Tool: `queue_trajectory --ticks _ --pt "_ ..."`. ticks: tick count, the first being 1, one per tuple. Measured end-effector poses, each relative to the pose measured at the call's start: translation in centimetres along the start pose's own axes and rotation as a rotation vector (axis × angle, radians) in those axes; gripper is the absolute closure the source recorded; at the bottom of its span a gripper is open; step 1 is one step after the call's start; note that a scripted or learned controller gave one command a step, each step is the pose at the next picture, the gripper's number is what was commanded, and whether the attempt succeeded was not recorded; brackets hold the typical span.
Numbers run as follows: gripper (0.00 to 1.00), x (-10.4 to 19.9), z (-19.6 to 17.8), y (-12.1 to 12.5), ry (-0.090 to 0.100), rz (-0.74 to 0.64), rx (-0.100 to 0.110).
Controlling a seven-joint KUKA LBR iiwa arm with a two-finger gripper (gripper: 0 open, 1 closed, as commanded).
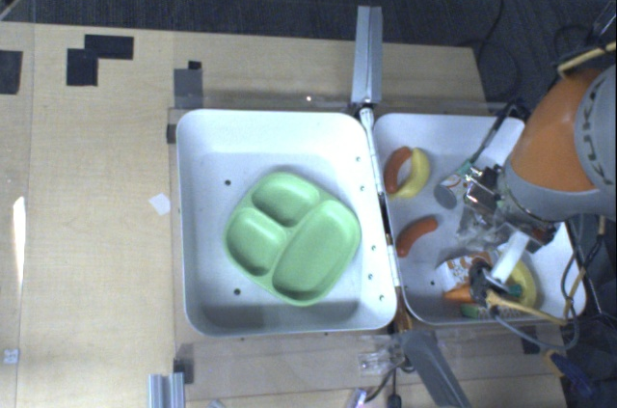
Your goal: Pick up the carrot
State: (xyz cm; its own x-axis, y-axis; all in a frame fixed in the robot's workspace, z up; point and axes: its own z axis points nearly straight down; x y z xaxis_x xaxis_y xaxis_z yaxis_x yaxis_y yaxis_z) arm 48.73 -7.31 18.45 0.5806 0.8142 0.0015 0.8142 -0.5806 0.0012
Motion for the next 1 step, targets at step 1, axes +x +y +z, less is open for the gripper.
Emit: queue_trajectory --ticks 1 --pt "1.00 -0.87 -1.83 1.45 -0.002 0.289 0.001"
